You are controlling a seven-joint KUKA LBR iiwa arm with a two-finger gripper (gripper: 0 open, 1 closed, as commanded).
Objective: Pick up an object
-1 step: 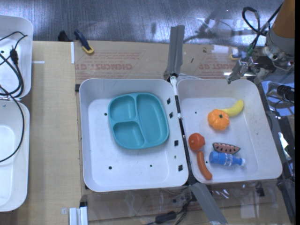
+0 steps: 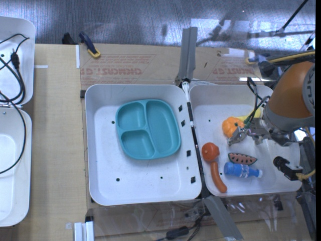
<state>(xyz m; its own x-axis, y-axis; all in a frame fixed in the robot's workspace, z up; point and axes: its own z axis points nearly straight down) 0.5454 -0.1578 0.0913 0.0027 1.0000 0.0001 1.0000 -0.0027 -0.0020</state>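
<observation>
On the table [image 2: 55, 134] sit two shallow white bins side by side: the left bin [image 2: 100, 149] carries a teal divided plate [image 2: 148, 128], and the right bin [image 2: 200, 104] carries the small items. The arm [image 2: 296, 92] reaches in over the right bin, its tool [image 2: 241, 134] low among the items, just beside an orange fruit [image 2: 230, 126]. Tool state: cannot tell whether wide or narrow, and no item is seen between its tips. Candidate items lie close together: a carrot-like piece with a round red-orange end [image 2: 214, 167], a blue bottle [image 2: 242, 171], and a watermelon slice [image 2: 243, 158] just above the bottle. Risk assessment: given the crowding, a close could, in my judgement, nudge the fruit aside or catch its rounded surface off-centre, causing slip. A descent near the slice could also disturb the bottle, which looks likely to roll.
</observation>
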